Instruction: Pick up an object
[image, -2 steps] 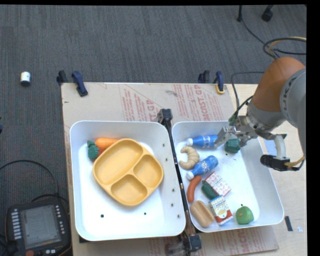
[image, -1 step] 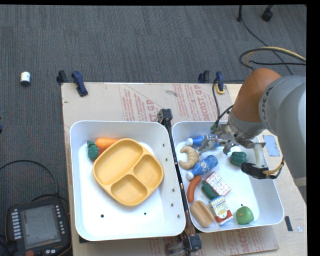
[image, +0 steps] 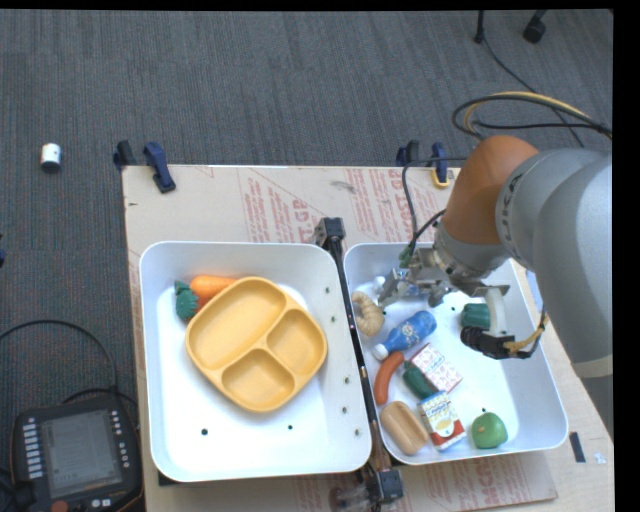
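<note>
Claw (image: 412, 285): hangs low over the back part of the right bin (image: 530, 400), reached in from the right. Cannot tell whether wide or narrow; nothing seen held in it.

Nearest candidate for the pick, by judgement: blue bottle (image: 410, 330), lying on its side in the right bin, just toward the front of the claw and apart from it. Long axis slants from front-left to back-right, cap end at front-left. Would call for a short drop forward and a closing line set across that slant.

Just beside the bottle on the left: pale knobbly lump (image: 368, 312), against the bin wall. Equally near the claw, so the second candidate.

Count, right bin: 1 bottle, 1 pale lump, 1 red sausage (image: 386, 375), 1 dark green piece (image: 415, 382), 1 red-and-white carton (image: 436, 367), 1 juice box (image: 442, 420), 1 bun (image: 402, 428), 1 green apple (image: 489, 430), 1 teal piece (image: 475, 315) of unclear kind. Front items crowded, several touching.

Count, left bin (image: 200, 430): 1 yellow divided plate (image: 222, 352), 1 carrot (image: 210, 285), 1 green piece (image: 185, 303) touching the carrot. All well apart from the claw.

Both bins side by side on the bench (image: 250, 200).
</note>
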